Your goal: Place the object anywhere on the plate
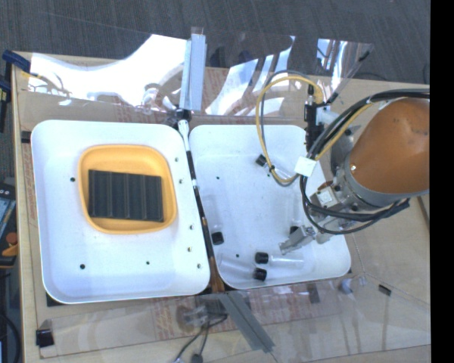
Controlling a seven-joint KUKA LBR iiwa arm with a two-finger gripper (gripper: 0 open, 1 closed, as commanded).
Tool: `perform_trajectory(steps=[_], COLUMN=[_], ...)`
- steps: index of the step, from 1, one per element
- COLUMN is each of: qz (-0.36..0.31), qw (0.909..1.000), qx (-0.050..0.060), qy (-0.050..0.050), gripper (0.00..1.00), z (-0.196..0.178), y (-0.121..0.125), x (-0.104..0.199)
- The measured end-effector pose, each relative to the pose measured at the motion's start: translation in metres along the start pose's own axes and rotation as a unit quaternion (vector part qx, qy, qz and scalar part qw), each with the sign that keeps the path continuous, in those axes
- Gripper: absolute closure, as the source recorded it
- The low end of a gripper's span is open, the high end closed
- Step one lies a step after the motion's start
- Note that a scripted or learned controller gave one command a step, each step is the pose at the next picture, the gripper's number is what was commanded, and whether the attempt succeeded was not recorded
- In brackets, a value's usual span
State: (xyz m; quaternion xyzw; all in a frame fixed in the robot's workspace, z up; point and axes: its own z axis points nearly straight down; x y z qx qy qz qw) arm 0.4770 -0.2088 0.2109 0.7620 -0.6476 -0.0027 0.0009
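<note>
Gripper (296, 237) hung low over the right bin's near right corner, and whether it was apart or together could not be told from this slanted view; nothing could be seen clamped in it.

Furthest left, the left bin (53, 203) held the plate (88, 165), yellow and round-cornered, with a dark ridged slab (127, 194) lying flat across its middle. The right bin (234, 150) touched it along the centre seam. Small pieces lay scattered on its floor: a black bit (216, 237) near the seam, a pale stick (281, 261) with a dark end just below the gripper, another black bit (259, 274) near the front wall, and a small dark speck (261, 159) further back. Right of these stood the arm (386, 157), its orange band bulking over the bin's edge.

Which piece was the object could not be settled, but the stick lay nearest the gripper, so it seemed the likely target. The step in hand looked like the pick itself, with the carry not yet begun. The next move called for a firm closure on the stick, a lift clear of the bin wall, then a long reach left across the seam to release over the plate.
</note>
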Motion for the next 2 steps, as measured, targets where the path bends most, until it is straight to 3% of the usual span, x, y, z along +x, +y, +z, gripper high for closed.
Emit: perform_trajectory(steps=[1, 2], qz=[-0.171, -0.298], qw=[0.9853, 0.9545], qx=[0.0, 0.001], qy=[0.0, 0.001], gripper=[0.0, 0.0], z=[0.023, -0.064], y=[-0.003, -0.042], x=[-0.014, -0.003])
